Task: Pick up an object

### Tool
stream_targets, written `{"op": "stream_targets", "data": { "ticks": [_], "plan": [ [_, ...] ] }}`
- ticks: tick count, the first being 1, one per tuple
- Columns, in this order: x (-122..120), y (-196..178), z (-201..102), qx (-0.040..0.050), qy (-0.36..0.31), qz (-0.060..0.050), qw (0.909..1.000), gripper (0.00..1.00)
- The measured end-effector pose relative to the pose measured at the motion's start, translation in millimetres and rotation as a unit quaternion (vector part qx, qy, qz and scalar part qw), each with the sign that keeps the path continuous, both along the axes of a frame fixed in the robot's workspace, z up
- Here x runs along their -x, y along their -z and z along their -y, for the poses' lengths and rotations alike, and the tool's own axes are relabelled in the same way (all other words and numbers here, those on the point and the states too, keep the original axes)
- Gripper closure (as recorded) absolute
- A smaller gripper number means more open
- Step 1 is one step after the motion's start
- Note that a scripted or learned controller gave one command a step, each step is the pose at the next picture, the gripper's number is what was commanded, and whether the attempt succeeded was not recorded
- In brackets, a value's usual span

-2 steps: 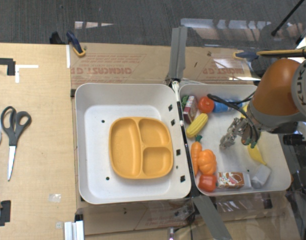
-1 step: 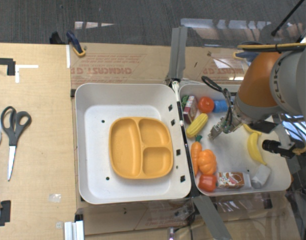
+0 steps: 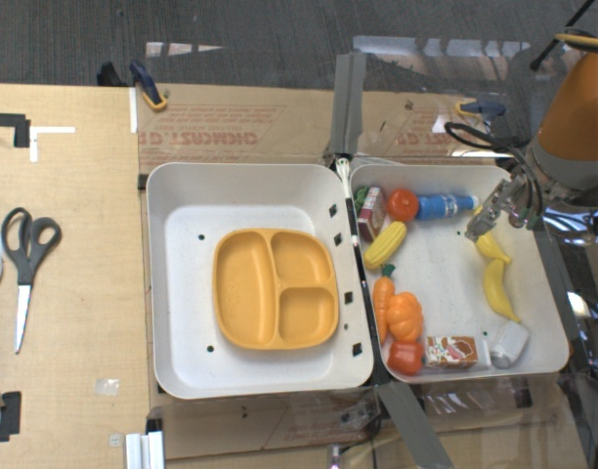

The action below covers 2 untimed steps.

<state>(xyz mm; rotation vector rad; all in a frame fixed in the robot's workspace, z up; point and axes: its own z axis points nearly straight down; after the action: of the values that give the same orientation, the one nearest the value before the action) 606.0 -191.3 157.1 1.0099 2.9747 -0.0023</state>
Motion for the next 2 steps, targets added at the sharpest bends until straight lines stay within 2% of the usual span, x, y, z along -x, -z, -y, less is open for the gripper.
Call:
{"op": "stream_targets", "data": {
  "ticks": [1, 2],
  "plan": [
    [-6, -95, -62, -0.0001, 0.047, 0.000, 0.9989, 1.00],
    [58, 63, -74, -0.0008, 0.094, -0.002, 0.9956, 1.00]
  ]
}}
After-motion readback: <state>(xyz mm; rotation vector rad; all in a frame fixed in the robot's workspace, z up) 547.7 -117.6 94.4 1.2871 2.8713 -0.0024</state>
